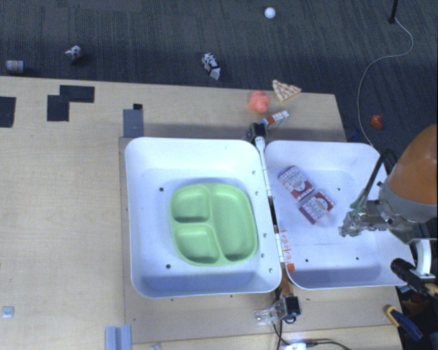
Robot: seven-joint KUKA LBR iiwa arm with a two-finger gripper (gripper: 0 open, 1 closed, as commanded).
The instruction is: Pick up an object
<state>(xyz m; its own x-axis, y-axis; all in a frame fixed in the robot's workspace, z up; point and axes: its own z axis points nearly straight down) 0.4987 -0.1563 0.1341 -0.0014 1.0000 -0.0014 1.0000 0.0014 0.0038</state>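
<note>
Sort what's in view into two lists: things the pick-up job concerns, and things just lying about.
Job:
- red-and-white printed packet in the right white bin
- green three-compartment plastic tray in the left white bin
- gripper over the right bin, beside the packet

Lying about:
- pink ball on the bench
- toy pizza slice
- small white ball on the floor

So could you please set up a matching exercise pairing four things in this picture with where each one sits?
Things:
1. green tray
2. red packet
3. gripper
4. pink ball

Places:
A. on the bench beyond the bins
B. in the left bin
C. over the right bin, right of the packet
D. on the floor of the right bin, near its far left corner

Pairs: 1-B, 2-D, 3-C, 4-A
</note>
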